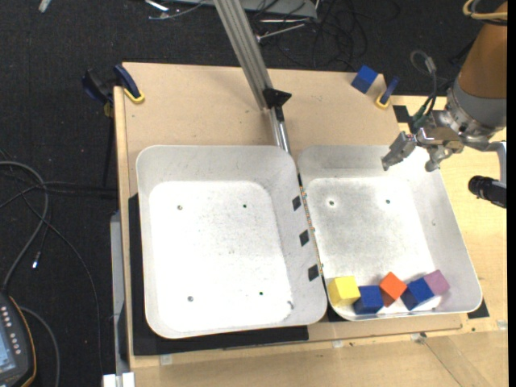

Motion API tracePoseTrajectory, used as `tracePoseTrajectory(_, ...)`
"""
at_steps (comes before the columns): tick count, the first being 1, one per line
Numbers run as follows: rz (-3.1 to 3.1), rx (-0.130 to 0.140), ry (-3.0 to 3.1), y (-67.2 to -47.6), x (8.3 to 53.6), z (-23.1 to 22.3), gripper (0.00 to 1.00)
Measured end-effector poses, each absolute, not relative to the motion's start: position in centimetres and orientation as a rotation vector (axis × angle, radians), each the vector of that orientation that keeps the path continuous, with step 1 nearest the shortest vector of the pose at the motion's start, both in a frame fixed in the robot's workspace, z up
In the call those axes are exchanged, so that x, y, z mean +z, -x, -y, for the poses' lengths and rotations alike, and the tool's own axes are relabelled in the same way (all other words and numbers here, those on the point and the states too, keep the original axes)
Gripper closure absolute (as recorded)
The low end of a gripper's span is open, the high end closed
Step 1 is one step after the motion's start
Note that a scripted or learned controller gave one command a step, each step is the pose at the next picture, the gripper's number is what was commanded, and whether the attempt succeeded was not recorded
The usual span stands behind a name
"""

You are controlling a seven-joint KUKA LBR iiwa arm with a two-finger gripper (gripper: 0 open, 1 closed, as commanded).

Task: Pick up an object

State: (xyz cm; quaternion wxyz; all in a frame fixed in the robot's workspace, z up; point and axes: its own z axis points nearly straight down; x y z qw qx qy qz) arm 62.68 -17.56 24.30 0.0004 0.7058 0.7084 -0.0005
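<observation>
Several small blocks lie along the near edge of the right bin [379,216]: a yellow block [344,289], a blue block [369,298], an orange block [393,286], another blue block [418,293] and a purple block [436,281]. My gripper [415,155] hangs over the far right corner of that bin, well away from the blocks. Its two fingers are spread apart with nothing between them.
The left bin [218,240] sits beside the right one. A blue block [365,78] rests on the bench beyond the bins. A slanted metal pole [246,47] crosses the back, ending near the gap between the bins. Clamps sit at the bench's far corners.
</observation>
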Motion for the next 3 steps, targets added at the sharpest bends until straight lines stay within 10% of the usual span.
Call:
tracePoseTrajectory(1, -2.224, 0.002, -2.213, -67.8, 23.4, 17.9, 0.0)
tracePoseTrajectory(3, -2.22, -0.004, -2.224, -63.7, 21.6, 17.8, 0.0)
